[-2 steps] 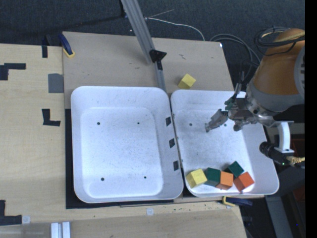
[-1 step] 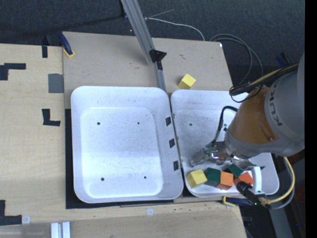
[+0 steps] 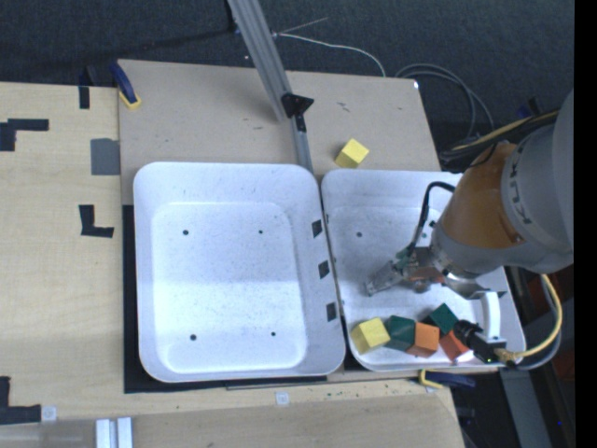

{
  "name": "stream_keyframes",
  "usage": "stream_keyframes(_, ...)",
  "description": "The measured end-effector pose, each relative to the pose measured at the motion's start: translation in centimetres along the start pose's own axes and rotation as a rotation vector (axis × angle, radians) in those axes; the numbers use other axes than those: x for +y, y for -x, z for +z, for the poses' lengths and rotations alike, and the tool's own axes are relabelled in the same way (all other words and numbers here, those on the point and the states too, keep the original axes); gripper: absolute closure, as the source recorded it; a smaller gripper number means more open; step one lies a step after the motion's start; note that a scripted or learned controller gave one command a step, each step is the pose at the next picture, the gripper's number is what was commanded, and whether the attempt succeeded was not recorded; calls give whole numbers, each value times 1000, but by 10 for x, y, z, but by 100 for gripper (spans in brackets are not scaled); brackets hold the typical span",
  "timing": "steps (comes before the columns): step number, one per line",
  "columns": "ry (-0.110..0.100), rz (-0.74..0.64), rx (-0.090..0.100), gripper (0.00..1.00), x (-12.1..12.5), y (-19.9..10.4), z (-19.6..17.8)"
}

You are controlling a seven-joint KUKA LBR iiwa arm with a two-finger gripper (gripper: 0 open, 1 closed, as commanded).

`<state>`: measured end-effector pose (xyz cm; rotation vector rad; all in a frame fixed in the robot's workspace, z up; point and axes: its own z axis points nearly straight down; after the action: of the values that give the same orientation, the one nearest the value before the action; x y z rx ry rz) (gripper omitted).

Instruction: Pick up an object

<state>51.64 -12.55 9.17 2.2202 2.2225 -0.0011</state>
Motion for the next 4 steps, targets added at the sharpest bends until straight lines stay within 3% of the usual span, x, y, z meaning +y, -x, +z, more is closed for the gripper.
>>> stream_keyframes(1, -4, -1, 2, 0, -15, -27, 0)
stream_keyframes(2, -3, 0, 2, 0, -15, -26, 0)
stream_keyframes(3, -4, 2, 0, 0, -32, -8, 0)
stream_keyframes(4, 5, 0, -2, 0, -4, 6, -57)
